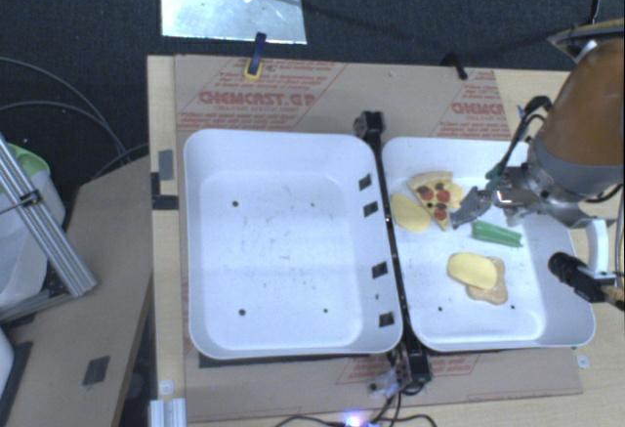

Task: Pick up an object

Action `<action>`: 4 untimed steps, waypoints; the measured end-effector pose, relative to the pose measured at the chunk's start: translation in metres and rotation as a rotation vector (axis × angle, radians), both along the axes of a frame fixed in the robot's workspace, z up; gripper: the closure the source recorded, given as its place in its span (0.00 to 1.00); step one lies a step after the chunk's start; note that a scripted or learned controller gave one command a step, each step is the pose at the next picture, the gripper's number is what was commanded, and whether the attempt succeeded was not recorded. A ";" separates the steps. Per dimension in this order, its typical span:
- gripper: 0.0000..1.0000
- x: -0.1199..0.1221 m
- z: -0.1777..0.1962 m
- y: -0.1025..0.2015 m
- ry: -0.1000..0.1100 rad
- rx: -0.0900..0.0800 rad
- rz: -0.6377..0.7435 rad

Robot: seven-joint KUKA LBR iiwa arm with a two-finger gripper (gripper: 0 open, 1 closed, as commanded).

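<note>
While the grey arm with the orange band [586,112] reaches in from the right, I see its two-finger gripper [473,207] low over the right shallow white bin [557,318]. Fingers point left and down, tips just beside the lower right edge of the toy pizza slice with red dots [437,193]. I can't tell how far the fingers are spread; they read as one dark grey wedge from this angle. Nothing visibly sits between them.

Right bin contents as I see them:
- pizza slice, upper left area, flat
- pale yellow oval piece [410,213], touching the pizza slice on its left, near the divider between bins
- flat green strip [498,234], just below and right of the gripper tips, partly under the wrist
- yellow rounded piece [472,269] lying on a tan bread-like slice [491,291], lower middle of the bin, well apart from the gripper

Left shallow white bin [195,220] sits beside the right one, both on a brown cardboard sheet [293,93] printed with red lettering.
</note>
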State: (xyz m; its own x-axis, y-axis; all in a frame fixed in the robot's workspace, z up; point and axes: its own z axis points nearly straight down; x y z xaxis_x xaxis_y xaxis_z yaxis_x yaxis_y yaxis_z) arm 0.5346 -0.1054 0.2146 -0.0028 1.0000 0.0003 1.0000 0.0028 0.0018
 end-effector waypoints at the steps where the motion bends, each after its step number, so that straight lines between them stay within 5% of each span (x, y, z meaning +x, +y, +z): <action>1: 0.00 -0.052 -0.100 -0.039 0.011 0.001 -0.007; 2: 0.00 0.003 -0.128 -0.016 -0.009 -0.003 0.003; 3: 1.00 0.000 -0.119 -0.016 -0.003 0.000 0.001; 4: 1.00 0.063 -0.024 0.052 -0.012 0.000 0.010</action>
